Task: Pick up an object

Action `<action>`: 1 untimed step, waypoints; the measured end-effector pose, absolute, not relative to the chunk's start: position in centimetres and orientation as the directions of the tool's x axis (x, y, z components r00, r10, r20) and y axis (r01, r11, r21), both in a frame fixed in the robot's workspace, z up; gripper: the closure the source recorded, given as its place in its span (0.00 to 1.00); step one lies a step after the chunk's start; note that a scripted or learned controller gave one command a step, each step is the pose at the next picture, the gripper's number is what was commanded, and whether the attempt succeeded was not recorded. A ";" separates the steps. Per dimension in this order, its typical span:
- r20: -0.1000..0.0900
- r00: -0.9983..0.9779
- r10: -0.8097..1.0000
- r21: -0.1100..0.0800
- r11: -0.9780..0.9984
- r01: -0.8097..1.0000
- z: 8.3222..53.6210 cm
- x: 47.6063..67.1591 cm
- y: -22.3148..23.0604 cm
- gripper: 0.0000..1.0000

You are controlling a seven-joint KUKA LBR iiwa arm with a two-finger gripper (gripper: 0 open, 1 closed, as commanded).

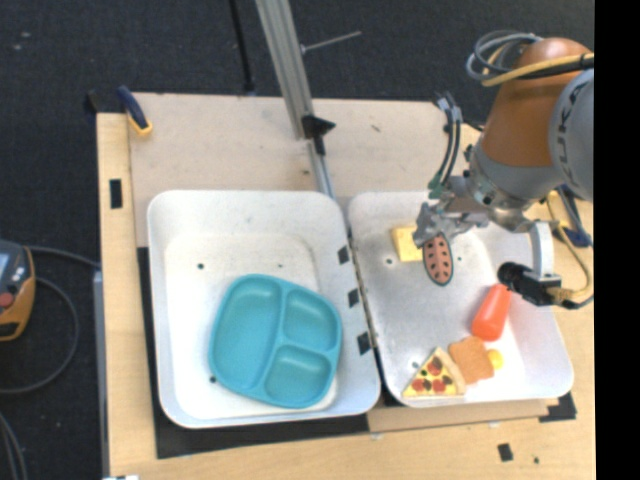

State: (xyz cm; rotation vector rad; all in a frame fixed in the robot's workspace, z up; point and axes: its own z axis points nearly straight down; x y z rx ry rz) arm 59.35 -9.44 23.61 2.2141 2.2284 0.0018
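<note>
My gripper (436, 234) hangs over the upper left part of the right bin (530, 383). A reddish-brown oval piece with dark speckles (438, 260) sits with its top end between the fingers, and the gripper is shut on it. A yellow block (405, 245) lies just to the left, touching the oval's side. Lower in the same bin lie an orange carrot-like piece (491, 311), a brown bread-like piece (472, 359) and a pizza slice (433, 377).
The left bin (180, 218) holds a teal divided plate (276, 340). A slanted aluminium rail (290, 68) rises behind the bins. Cables and a black connector (530, 280) hang off the wrist at the right bin's edge.
</note>
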 end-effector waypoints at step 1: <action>0.001 -0.008 1.000 0.002 0.008 1.000 23.6 61.2 -3.6 1.00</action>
